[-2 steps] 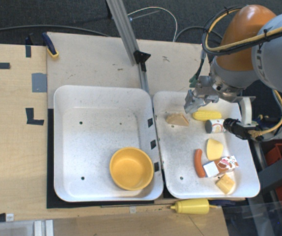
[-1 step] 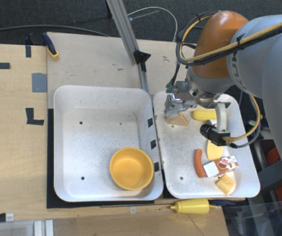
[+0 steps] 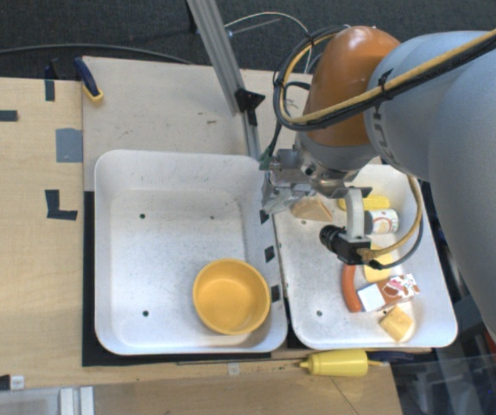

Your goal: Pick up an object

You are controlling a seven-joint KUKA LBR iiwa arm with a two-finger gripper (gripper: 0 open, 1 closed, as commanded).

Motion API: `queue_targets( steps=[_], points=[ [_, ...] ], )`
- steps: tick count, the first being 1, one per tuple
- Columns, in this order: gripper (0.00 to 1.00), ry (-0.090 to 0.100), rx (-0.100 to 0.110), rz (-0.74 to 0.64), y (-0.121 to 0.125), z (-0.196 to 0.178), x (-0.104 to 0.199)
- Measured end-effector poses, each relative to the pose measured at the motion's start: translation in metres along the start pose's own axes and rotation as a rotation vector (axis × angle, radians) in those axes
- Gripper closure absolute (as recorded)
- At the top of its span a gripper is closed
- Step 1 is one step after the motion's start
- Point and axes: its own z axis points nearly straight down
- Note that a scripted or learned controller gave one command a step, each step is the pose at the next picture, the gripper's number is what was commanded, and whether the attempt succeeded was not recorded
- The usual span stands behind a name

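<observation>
My gripper (image 3: 276,199) hangs low over the back left corner of the right bin (image 3: 304,314), close to the wall between the two bins. Just right of it lies a tan, bread-like piece (image 3: 314,207), partly under the wrist. Farther right in that bin lie a yellow and white container (image 3: 379,217), an orange sausage-shaped item (image 3: 351,289), a small white and red packet (image 3: 393,289) and a yellow wedge (image 3: 397,323). A yellow bowl (image 3: 230,296) stands upright in the front right of the left bin (image 3: 136,232). The arm's bulk hides the back of the right bin.
A yellow bottle (image 3: 338,363) lies on the bench in front of the right bin, outside it. A grey metal pole (image 3: 218,46) slants down to the bins' back edge. A black fitting with cables (image 3: 345,243) hangs from the arm over the right bin.
</observation>
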Motion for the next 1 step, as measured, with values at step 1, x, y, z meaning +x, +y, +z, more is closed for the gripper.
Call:
queue_targets(
  steps=[1],
  points=[
    [1.00, 0.000, 0.001, -0.001, -0.0231, 0.0081, 0.0507]
  ],
)
